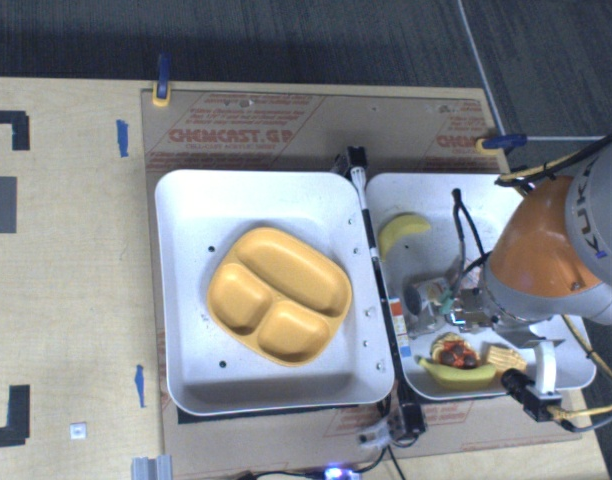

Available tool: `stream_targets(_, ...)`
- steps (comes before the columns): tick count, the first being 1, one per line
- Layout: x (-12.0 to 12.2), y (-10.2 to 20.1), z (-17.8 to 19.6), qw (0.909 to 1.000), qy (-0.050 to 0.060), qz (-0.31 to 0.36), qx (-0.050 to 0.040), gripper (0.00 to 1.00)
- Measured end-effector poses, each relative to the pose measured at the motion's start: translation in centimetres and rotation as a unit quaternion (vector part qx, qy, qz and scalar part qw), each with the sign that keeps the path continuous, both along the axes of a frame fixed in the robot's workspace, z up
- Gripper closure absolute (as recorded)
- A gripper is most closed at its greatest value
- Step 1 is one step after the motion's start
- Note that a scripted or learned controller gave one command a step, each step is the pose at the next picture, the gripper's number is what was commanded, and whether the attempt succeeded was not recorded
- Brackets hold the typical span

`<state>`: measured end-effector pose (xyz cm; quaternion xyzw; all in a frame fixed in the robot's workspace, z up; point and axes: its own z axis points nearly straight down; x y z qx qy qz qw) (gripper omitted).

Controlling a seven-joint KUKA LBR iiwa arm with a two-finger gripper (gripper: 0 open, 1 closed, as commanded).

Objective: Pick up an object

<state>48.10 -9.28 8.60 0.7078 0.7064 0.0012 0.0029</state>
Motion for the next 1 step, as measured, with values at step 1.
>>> stream_targets(1,0.22,0.00,1.10,1.0000,-0.003,0.000,-0.0007,1.00)
